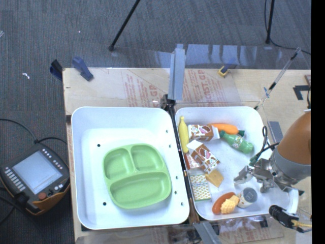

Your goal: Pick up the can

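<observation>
The left bin (86, 136) holds a green divided plate (137, 176), and the right bin (252, 117) holds a banana (183, 132), a brown carton (201, 132), a carrot (226, 128), a green bottle (236, 142) and a cheese wedge (215, 178) among other toy foods. The can (248, 195) stands near that bin's front right corner, just beside an orange piece (225, 204). The gripper (258, 175) hangs right above and behind the can at the bin's right side, and whether the claw is spread or clenched cannot be told from this angle.
</observation>
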Motion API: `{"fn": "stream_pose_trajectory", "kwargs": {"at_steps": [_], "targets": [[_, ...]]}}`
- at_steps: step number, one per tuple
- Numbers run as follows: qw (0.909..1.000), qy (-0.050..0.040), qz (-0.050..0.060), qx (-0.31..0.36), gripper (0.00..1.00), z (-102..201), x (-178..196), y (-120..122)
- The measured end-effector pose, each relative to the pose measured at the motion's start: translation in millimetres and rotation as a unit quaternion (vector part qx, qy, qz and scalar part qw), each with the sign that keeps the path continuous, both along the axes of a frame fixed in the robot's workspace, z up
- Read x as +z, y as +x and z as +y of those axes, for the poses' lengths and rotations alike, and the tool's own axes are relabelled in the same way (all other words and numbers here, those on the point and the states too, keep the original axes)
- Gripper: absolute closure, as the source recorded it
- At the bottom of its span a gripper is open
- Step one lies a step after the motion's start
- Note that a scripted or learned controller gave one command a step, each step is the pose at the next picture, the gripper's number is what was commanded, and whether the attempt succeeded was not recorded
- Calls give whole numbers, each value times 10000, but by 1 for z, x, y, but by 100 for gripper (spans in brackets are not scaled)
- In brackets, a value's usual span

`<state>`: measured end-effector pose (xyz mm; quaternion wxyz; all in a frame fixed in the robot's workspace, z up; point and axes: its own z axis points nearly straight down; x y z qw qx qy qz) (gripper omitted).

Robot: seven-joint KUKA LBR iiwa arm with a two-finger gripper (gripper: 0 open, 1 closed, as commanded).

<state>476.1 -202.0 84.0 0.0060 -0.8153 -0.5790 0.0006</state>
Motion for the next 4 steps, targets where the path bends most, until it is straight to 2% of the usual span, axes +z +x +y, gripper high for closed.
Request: {"fn": "stream_pose_trajectory", "kwargs": {"at_steps": [1, 2, 3, 4], "targets": [[10000, 13, 34, -11, 100, -1, 6, -1], [9995, -38, -39, 306, 100, 38, 127, 40], [9996, -34, -1, 296, 0, 37, 124, 38], [9998, -16, 34, 210, 0, 13, 20, 6]]}}
